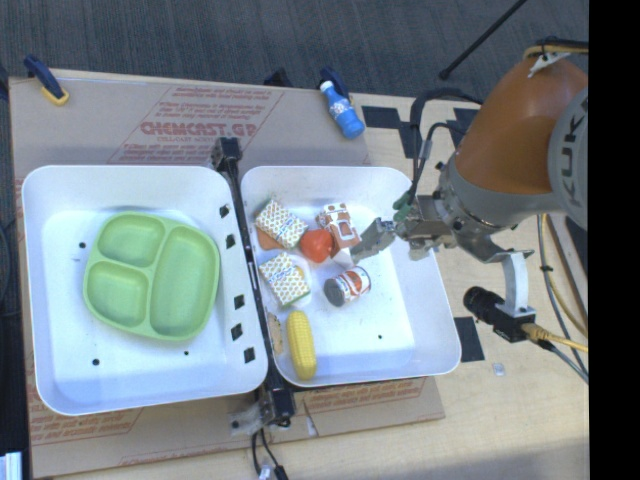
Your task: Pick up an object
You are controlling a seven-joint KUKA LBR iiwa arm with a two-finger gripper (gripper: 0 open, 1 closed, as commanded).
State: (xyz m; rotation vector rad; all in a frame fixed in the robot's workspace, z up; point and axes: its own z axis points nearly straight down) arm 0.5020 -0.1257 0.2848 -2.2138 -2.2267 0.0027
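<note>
Cardboard covers the bench under two white bins, and in the right bin (420,298) the gripper (368,242) hangs just right of the tomato (316,245), fingers apart and clasping nothing, so the pick seems not yet made.

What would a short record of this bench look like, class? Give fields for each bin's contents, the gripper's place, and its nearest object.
left bin: green divided plate
right bin: two patterned packets, red item, small carton, can on its side, corn cob
gripper: over the right bin, reaching in from the right
nearest object: small carton, just left of the gripper
grasp: nothing visibly held
</note>
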